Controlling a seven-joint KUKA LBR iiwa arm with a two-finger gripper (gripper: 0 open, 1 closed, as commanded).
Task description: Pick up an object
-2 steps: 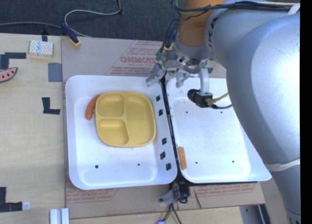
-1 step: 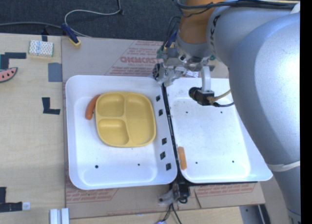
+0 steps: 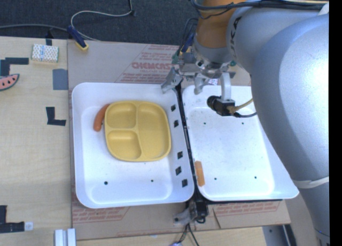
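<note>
A yellow divided plate (image 3: pixel 138 131) lies in the left bin (image 3: pixel 123 191). An orange sausage-shaped piece (image 3: pixel 98 118) rests against the plate's left rim. Another small orange piece (image 3: pixel 199 173) lies at the left wall of the right bin (image 3: pixel 251 181). My gripper (image 3: pixel 185 84) hangs over the back end of the divide between the two bins. It is open, with nothing between its fingers. It stands well apart from the plate and from both orange pieces.
The arm's large grey body covers the right side of the view. On the bench to the left lie a small patterned block (image 3: pixel 45 53), a watermelon-slice toy (image 3: pixel 8 82) and black tape marks (image 3: pixel 53 116). Cables (image 3: pixel 101 14) run along the back.
</note>
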